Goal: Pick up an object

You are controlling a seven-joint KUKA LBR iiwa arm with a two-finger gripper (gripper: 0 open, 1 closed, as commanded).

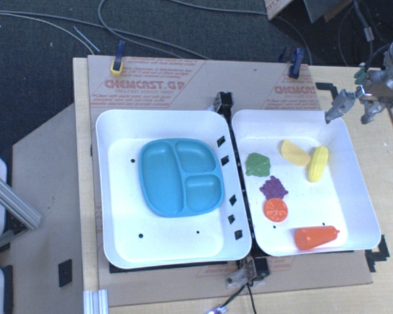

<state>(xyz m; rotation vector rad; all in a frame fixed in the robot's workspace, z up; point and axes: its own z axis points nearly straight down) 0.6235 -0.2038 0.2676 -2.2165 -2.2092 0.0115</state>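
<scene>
A carrot (316,237) is lying at the near edge of the right bin (360,201), nearest the camera. Just beyond the carrot, toward the divider, a round orange tomato slice (276,210) is sitting, and purple grapes (273,188) are resting just behind it, almost touching. A green leafy piece (257,165) is lying farther back from the carrot, close to the divider. Farther still, a yellow corn cob (318,163) is standing on a slant, its upper end touching a paler yellow piece (295,153) lying beside it. Left of the carrot, across the divider, a blue sectioned plate (181,176) is sitting in the middle of the left bin (118,175). Both bins are resting on the desk (150,77). Farthest from the carrot, the hand (354,108) is hovering over the right bin's far right corner, its fingers spread apart and gripping nothing, well apart from every item.
</scene>
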